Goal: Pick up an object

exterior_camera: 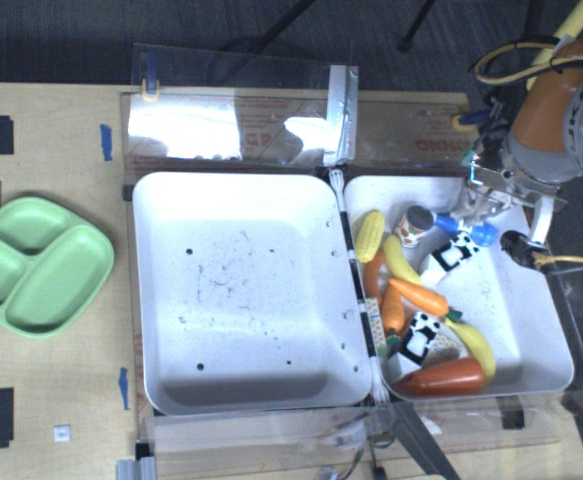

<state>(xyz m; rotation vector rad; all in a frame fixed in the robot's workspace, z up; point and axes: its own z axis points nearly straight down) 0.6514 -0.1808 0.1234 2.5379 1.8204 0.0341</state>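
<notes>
Camera view from above shows 2 shallow white bins side by side on the desk (51, 118). The left bin (241, 288) is seen with faint scuff marks on its floor. The right bin (541, 328) carries a heap of toy food gathered along its left wall and front.

The hand (479, 206) is seen at the rear right of the right bin, below the grey arm (551, 138) with its orange band. Just beside it, to its left, a small grey can (416, 220) is seen, and directly below it a blue bottle (461, 246) bearing a black-and-white tag is laid at a slant, its cap end close to the hand. Whether the bottle is touched by the hand cannot be told. Nothing can be made out between the fingers, and how far the hand is open cannot be told.

Further left and forward, well apart from the hand, a yellow corn cob (369, 236) is leaned against the bin's left wall, a banana (399, 260) is laid beside it, and an orange carrot (417, 296) is laid across the heap. A second banana (474, 342) and a red sausage (441, 376) are seen at the front, near a second black-and-white tagged block (421, 336).

A green divided plate (36, 265) is set on the desk at far left, well apart from both bins.
</notes>
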